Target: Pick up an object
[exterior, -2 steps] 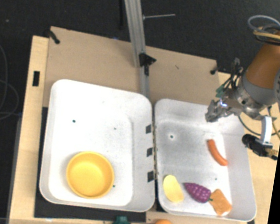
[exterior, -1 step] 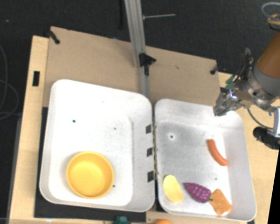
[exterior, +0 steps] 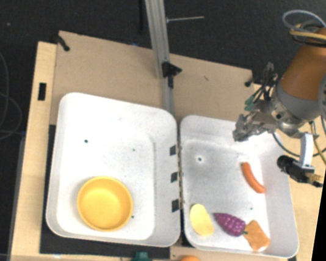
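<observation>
Here, the left shallow white bin (exterior: 79, 113) holds a round yellow plastic bowl (exterior: 105, 203) at seven o'clock. The right shallow white bin (exterior: 212, 135) carries a pale yellow lemon-like piece (exterior: 201, 220), purple grape bunch (exterior: 229, 223), orange chunk (exterior: 257, 235) and orange-red carrot-like stick (exterior: 253, 177) toward five o'clock. The grey gripper (exterior: 244, 132) hangs at its one o'clock rim, nothing visibly held. No legible writing.

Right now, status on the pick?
Tool above right bin's far edge, nothing seen in it. Nearest item: orange sausage, untouched. Yellow piece, purple grapes at near wall. Path clear.
</observation>
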`<state>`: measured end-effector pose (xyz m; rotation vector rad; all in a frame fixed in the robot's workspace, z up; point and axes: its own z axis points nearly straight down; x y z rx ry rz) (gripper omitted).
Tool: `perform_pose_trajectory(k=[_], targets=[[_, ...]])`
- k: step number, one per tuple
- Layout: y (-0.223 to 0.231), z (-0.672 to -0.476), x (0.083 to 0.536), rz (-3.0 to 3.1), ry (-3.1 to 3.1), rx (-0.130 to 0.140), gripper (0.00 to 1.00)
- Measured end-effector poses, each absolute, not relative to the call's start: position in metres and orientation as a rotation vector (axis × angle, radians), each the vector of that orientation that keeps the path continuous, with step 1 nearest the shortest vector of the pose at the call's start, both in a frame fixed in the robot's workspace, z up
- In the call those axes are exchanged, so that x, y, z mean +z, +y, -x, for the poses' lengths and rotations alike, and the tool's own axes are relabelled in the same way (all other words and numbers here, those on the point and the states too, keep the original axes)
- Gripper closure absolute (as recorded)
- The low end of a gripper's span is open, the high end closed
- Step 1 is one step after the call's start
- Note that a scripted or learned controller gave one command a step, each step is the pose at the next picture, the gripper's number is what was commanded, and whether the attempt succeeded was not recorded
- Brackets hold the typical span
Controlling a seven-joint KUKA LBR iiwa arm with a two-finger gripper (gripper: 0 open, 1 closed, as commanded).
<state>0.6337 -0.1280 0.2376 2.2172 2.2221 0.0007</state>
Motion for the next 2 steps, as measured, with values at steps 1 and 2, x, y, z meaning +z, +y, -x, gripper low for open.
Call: perform_pose_trajectory(k=[1,2], targets=[[-0.08,-0.619,0.229,-2.218,2.223,0.001,1.0],[-0.034,-0.592,0.233,-2.215,2.229,0.002,1.0]])
